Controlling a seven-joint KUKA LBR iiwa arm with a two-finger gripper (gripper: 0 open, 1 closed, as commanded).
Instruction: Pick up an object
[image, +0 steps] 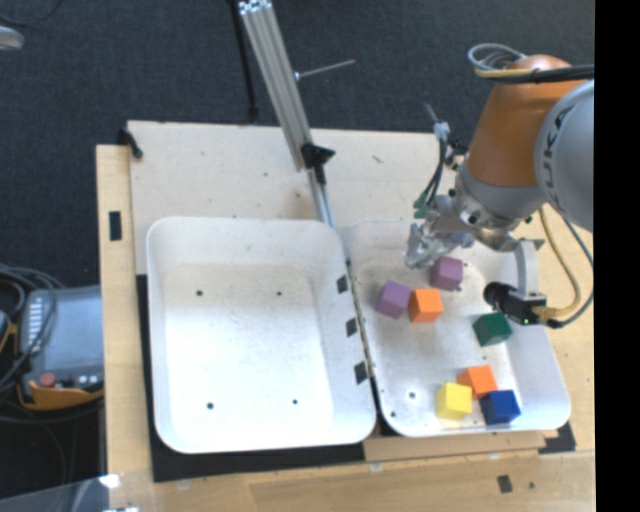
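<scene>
The right bin holds several small cubes. A purple cube lies just below and right of my gripper, which hangs over the bin's upper middle. It is close to the cube, and I cannot tell whether they touch. A second purple cube and an orange cube sit side by side a little lower. A dark green cube lies to the right. An orange cube, a yellow cube and a blue cube cluster at the bin's front right.
The left bin sits beside the right one, their rims meeting at the centre. A slanted metal pole rises behind the bins. A black fitting with cables hangs near the green cube. The arm's orange band looms above the right bin.
</scene>
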